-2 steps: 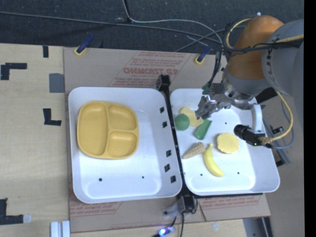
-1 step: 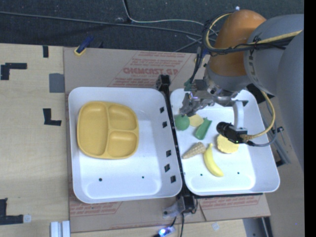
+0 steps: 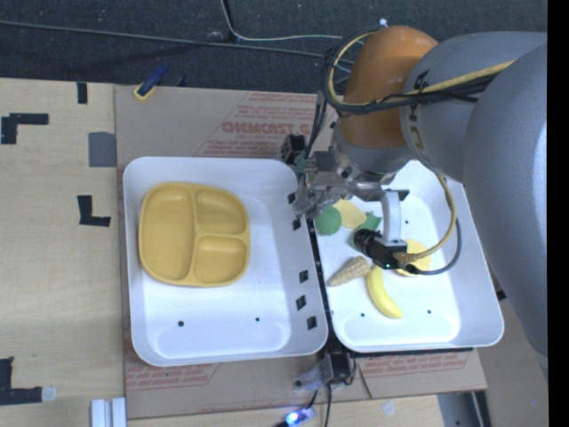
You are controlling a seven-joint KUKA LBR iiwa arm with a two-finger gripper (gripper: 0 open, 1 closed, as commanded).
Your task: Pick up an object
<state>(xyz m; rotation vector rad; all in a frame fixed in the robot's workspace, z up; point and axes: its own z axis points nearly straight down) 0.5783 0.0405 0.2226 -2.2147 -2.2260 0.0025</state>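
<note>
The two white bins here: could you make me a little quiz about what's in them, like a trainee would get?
1. True or false: the yellow divided tray lies in the left bin.
2. Which of these lies in the right bin? A) a banana B) a red mug C) a blue spoon
3. Fill in: the small green object lies near the wall that ______ the two bins.

Key
1. True. The tray has three compartments.
2. A. The banana lies beside a pale cone-shaped piece.
3. divides. The arm's wrist hangs over that spot.
</note>
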